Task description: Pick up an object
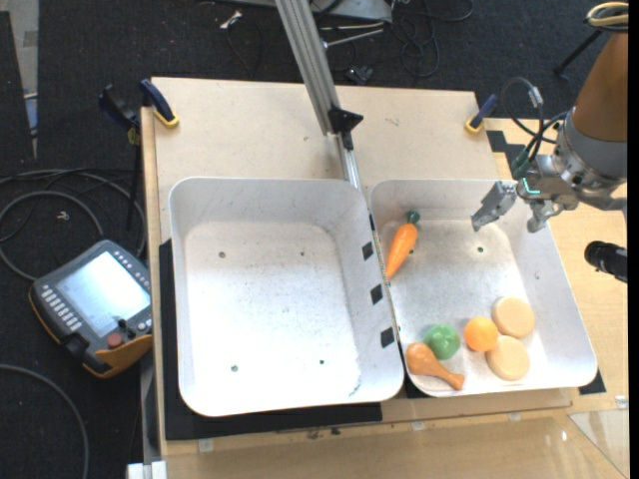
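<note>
Claw (517,208) spread apart, holding nothing, above right bin's (559,297) far edge; carrot (400,246) lies well left of it by the bin's left wall — best descend centred, fingers straddling its width.

Left of the jaws we note an orange carrot (400,248), tilted; below them a green ball (441,341), orange ball (480,334), two tan rounds (514,317).

Light wooden bench (250,133), two white bins side by side, left bin (200,208), right bin (544,267)
</note>
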